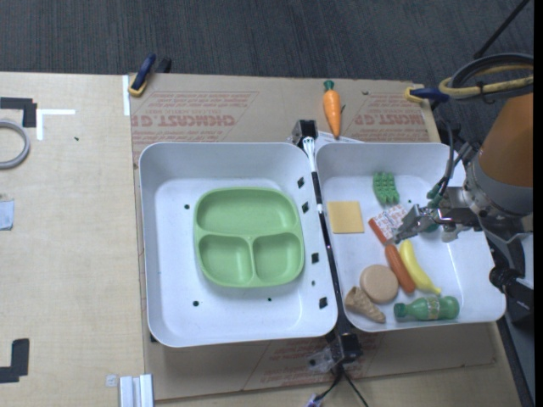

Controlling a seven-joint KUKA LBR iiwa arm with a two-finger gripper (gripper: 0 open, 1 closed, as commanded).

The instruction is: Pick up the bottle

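The bottle [427,309] is green with a pale label. It lies on its side at the front of the right bin [475,265], cap pointing left. My gripper [417,225] hangs over the middle of that bin, above a red-and-white packet [389,220], well behind the bottle and apart from it. Nothing shows in its grasp.
Between gripper and bottle lie a banana [419,267] and a sausage [399,268], with a round cookie [379,283] and a cone [365,306] to their left. A cheese slice [345,217] and a green block [385,187] sit further back. The left bin [161,227] holds a green divided plate [249,237]. A carrot [331,108] lies behind the bins.
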